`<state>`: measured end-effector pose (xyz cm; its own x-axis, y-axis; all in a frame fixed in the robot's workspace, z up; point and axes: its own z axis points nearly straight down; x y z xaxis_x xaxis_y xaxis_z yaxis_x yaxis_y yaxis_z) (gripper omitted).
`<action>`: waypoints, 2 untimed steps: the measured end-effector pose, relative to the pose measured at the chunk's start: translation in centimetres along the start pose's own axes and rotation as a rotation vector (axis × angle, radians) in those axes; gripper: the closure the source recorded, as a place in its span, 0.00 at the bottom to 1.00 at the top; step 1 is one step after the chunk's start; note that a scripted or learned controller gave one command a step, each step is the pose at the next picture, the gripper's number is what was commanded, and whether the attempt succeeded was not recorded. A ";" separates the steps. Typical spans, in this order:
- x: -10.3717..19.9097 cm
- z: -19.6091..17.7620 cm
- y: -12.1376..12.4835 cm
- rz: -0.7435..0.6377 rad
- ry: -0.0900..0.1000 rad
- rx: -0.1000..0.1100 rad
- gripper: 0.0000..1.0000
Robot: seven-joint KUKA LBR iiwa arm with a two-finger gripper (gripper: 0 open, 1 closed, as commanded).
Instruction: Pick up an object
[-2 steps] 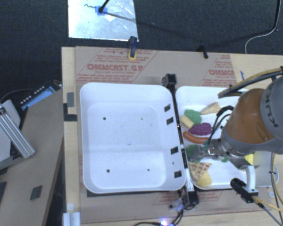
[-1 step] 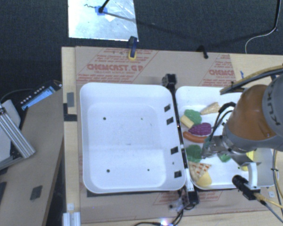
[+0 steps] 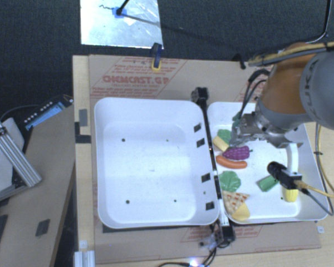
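The gripper [image 3: 242, 133] hung over the right bin [image 3: 309, 149], just above the purple grapes [image 3: 237, 152]; its state could not be determined.

Robotics lab: grey arm [image 3: 317, 93] w/ orange band, white bins [image 3: 150, 166] on cardboard-lined bench, loose cables.

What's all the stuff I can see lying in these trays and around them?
Shallow white plastic bins: two, side by side on the bench.
Purple toy grape bunch: one, right bin.
Orange toy sausage: one, below the grapes.
Green leafy toy: one, right bin.
Yellow pizza-slice toy: one, right bin's near corner.
Green block: one, right bin.
Silver foil sheet: one, beyond the bench.
Grey arm's gripper: one, over the grapes.
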<state>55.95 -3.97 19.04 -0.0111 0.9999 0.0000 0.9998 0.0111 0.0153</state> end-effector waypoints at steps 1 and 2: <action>3.8 -15.8 0.8 0.001 0.002 -0.006 1.00; 3.9 -17.5 6.2 0.005 -0.001 0.007 1.00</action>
<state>61.86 -0.01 36.67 -0.0059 1.0000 -0.0012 0.9999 0.0059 0.0086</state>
